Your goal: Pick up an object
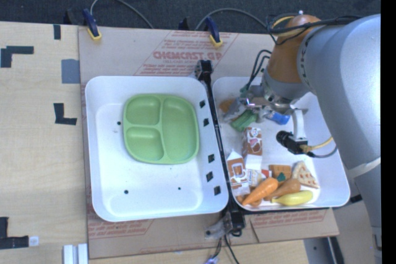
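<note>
Gripper (257,103) low in right bin (328,191), jaw state can't tell. Risk: green item (242,120) & cartons (252,140) crowded, likely slip/miss.

Green tray (161,128), orange carrot (261,190)

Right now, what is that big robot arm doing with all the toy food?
The grey robot arm reaches in from the right, and its gripper is down in the right bin, near its back corner, over a green toy. Whether it has grabbed anything cannot be told. More toy food lies toward the front of that bin, such as a carrot and a banana. The left bin has a green divided plate in it.
</note>
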